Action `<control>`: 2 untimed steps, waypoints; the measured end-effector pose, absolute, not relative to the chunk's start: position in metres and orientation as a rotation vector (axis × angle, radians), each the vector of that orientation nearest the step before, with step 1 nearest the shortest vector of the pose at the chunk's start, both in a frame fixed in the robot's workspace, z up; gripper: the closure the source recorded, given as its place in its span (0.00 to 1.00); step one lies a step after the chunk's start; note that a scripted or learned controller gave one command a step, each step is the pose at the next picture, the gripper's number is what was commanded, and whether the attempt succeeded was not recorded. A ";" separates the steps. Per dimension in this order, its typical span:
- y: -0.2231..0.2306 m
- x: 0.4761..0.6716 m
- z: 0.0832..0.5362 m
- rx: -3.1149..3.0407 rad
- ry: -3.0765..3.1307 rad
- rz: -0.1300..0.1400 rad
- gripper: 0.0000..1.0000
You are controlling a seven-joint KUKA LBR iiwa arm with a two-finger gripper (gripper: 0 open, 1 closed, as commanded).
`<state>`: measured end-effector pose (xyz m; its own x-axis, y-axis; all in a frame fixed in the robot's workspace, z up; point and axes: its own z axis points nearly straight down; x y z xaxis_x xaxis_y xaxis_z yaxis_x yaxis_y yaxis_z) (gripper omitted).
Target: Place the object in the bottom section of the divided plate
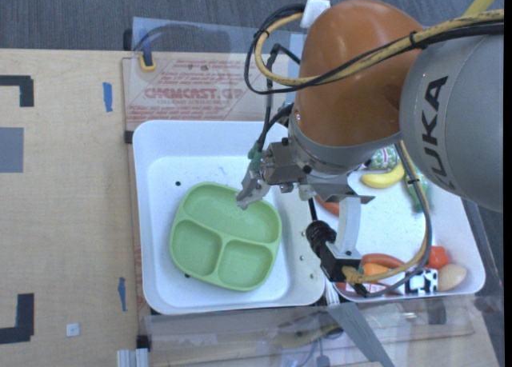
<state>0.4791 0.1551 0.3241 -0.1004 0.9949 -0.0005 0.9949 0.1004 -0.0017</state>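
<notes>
A light green divided plate [226, 237] lies in the left white bin [152, 197]. It has one large section toward the far side and two smaller sections toward the near side; all three look bare. My gripper [246, 194] hangs over the far right part of the plate, at the rim of the large section. I see no object at its tip. The big orange and grey arm [360, 77] covers the divide between the bins.
The right bin [472, 269] holds a yellow banana [382, 177], orange-red pieces [380, 261], a pale egg-like item [452, 276], a black-and-white item [422, 281] and a green piece [418, 191]. A wooden board [56, 197] lies to the left.
</notes>
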 end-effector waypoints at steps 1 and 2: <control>0.156 0.480 0.334 -2.107 -2.330 0.002 1.00; 0.156 0.480 0.334 -2.107 -2.330 0.002 0.00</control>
<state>0.4798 0.1556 0.3337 -0.1005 0.9949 -0.0008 0.9949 0.1005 -0.0009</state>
